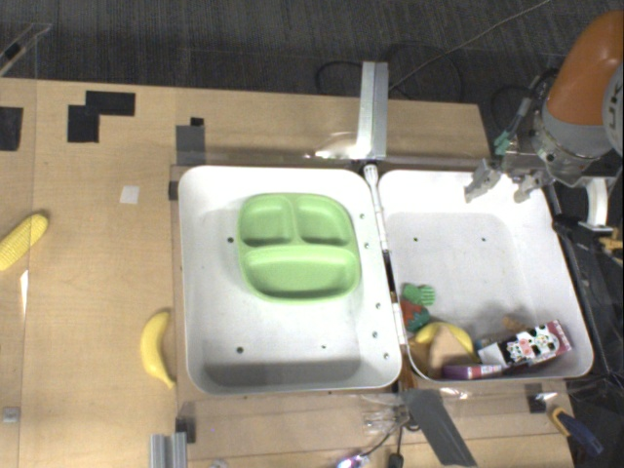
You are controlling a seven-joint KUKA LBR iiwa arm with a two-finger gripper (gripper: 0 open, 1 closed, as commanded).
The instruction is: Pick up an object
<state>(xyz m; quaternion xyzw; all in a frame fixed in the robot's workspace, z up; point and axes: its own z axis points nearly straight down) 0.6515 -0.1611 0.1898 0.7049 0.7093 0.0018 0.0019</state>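
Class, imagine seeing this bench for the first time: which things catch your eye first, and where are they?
A green divided plate sits in the left bin. Small objects crowd the right bin's near corner, among them a patterned box. The claw hangs open over that bin's far edge; a banana lies on the bench.

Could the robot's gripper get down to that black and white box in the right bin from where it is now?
Probably yes. The gripper hangs open over the right bin's far edge, with bare floor between it and the black and white box. The box lies against the near wall beside other items, which could crowd the fingers.
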